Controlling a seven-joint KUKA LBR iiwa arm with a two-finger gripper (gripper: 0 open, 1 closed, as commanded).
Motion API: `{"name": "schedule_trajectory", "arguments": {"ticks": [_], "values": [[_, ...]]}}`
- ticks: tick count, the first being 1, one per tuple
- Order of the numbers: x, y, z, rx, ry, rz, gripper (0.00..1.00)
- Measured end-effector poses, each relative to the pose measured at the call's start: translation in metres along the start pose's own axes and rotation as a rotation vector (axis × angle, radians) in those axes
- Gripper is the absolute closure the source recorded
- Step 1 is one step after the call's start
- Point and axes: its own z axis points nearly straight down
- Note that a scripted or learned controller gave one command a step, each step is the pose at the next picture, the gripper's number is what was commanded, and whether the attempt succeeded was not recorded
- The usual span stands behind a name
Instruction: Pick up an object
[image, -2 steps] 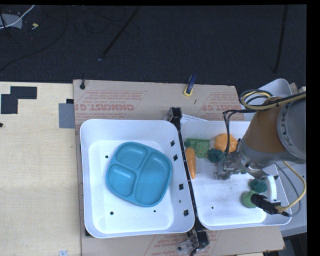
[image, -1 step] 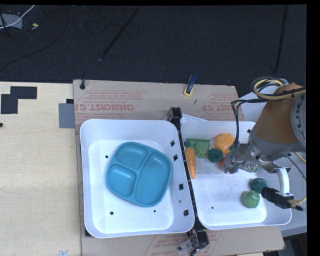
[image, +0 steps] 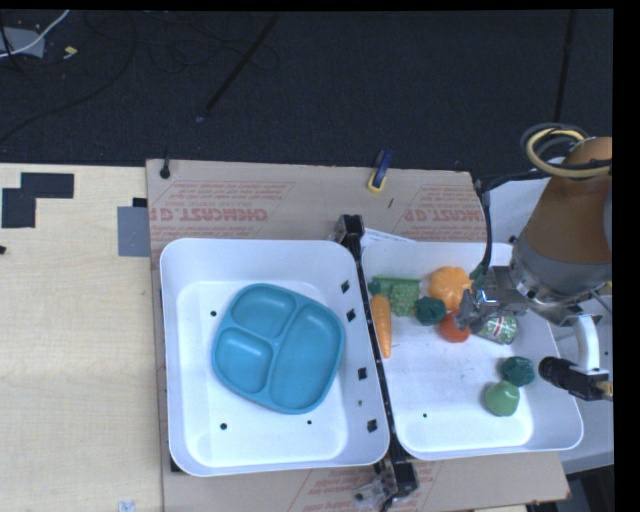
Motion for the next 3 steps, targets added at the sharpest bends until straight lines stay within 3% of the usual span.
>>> {"name": "schedule_trajectory", "arguments": {"ticks": [1, 3], "values": [[-0.001, 0.000, -0.015, 0.003, 0.000, 0.000, 1.00], [0.096, 0.011, -0.024, 0.006, 0.002, -0.003, 1.00]]}}
